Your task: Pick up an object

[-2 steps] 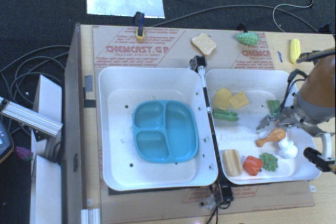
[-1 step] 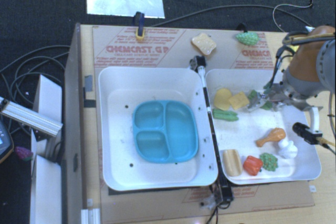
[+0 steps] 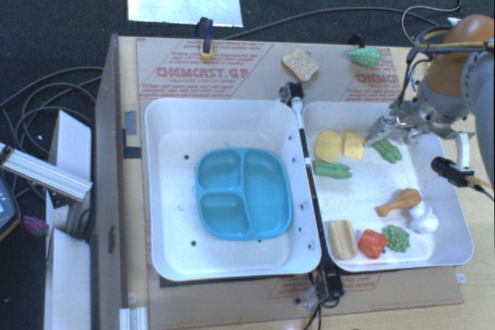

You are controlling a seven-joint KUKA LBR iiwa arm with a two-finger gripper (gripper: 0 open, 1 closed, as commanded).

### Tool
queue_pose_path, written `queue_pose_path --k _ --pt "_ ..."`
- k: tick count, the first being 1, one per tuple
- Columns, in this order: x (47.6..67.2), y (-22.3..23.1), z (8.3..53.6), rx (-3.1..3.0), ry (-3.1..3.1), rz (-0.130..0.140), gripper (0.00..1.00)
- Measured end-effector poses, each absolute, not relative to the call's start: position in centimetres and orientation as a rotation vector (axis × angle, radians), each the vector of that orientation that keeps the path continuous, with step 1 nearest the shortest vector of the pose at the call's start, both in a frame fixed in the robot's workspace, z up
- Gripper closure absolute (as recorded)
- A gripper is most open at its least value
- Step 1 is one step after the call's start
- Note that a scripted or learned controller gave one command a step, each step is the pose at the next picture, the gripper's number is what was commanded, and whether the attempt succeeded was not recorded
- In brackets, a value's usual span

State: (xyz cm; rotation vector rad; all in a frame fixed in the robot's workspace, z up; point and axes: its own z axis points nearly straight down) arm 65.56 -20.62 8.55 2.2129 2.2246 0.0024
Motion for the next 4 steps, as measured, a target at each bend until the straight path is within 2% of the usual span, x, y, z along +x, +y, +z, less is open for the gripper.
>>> queue_pose_path --k 1,4 --pt "65.38 -17.27 8.51 2.214 2.226 0.003 0.00" --pt "65.36 -17.34 8.51 2.214 2.225 0.001 0.00"
